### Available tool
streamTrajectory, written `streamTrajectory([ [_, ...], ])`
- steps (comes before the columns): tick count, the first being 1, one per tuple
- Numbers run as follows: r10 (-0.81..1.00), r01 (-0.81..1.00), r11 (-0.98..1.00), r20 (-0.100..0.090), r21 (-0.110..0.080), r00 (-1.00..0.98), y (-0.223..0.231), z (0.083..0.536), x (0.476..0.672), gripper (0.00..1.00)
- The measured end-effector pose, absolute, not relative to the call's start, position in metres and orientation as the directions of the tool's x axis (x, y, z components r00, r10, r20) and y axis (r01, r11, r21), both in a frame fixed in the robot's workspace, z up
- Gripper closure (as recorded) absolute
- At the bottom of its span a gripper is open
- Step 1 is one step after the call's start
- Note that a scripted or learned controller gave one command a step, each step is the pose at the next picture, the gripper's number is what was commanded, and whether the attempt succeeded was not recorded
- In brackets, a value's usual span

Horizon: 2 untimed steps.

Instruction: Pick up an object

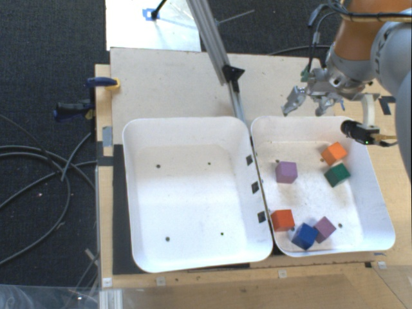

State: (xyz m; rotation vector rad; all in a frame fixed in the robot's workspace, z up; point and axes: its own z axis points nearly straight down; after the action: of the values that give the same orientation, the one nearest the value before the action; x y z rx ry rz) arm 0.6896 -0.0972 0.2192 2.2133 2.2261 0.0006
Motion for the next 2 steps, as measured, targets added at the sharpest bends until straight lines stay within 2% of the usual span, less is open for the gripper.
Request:
streamTrajectory([
  [1, 1.0, 1.0, 0.001, 0.001, -0.007, -0.001, -0.082, 0.105, 0.638, 0.0],
  [2, 1.0, 1.0, 0.0, 0.001, -0.005, 0.0, -0.086, 0.089, 0.591, 0.0],
])
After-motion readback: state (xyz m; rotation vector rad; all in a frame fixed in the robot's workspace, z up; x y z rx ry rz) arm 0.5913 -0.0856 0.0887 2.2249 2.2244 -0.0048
